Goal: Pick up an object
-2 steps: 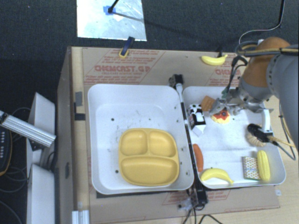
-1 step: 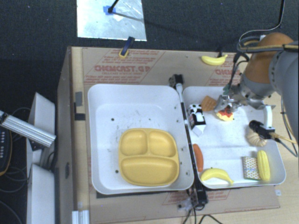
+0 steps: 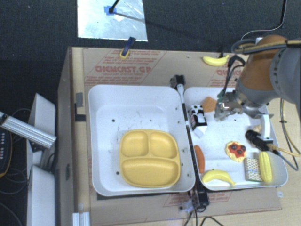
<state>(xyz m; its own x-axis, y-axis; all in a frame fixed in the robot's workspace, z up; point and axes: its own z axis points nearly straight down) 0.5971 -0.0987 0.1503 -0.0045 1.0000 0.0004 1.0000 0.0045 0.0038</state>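
Objects crowd the right bin [image 3: 217, 139]. Left bin [image 3: 104, 126] holds a yellow plate [image 3: 150, 157] toward its near edge. Arm [image 3: 263, 72] reaches over the right bin's far edge. Gripper [image 3: 223, 108] sits low by the far-left corner; how wide it stands, cannot tell. Just left of it: orange piece [image 3: 209, 102], cow toy [image 3: 197, 116]. Near edge: banana [image 3: 217, 176], red stick [image 3: 200, 158]. Near-right corner: corn [image 3: 265, 166], patterned block [image 3: 252, 169], small pizza [image 3: 235, 150].
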